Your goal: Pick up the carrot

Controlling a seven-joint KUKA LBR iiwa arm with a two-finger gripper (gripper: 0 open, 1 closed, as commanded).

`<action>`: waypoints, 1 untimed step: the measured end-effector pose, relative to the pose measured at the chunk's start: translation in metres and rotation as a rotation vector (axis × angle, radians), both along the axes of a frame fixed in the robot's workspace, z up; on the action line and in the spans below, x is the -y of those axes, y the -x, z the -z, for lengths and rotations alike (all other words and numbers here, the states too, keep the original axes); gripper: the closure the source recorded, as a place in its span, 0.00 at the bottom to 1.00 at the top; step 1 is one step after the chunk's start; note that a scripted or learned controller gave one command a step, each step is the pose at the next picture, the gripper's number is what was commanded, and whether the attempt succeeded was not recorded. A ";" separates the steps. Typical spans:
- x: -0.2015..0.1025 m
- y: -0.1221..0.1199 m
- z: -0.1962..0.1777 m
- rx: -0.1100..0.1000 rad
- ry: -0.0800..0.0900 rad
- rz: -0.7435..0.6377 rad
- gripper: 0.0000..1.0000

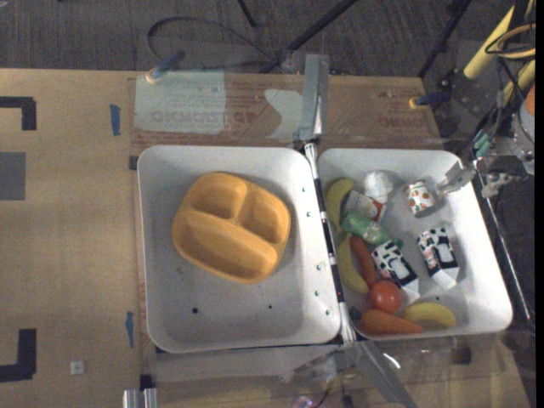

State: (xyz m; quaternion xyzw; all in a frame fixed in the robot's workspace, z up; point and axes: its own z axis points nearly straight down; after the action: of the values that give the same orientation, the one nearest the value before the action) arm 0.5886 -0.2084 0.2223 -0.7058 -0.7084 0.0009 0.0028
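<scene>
Carrot [388, 322] lies flat in right bin [486, 272], at front-left corner, against front wall. Long axis runs approx. parallel to front edge; fat end toward left wall, taper toward bin centre. Tomato [385, 296] touches it from behind. Gripper [455, 179] over bin's back-right corner, well apart from carrot; jaw state: cannot tell.

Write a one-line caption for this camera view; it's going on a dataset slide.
Gripper at the right bin's far edge; carrot lies untouched at its near edge.
</scene>
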 end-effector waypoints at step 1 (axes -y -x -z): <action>0.000 -0.002 -0.008 -0.001 0.000 -0.003 1.00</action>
State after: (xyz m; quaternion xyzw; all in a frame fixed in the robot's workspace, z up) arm 0.5903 -0.2082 0.2305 -0.7046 -0.7096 0.0012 0.0033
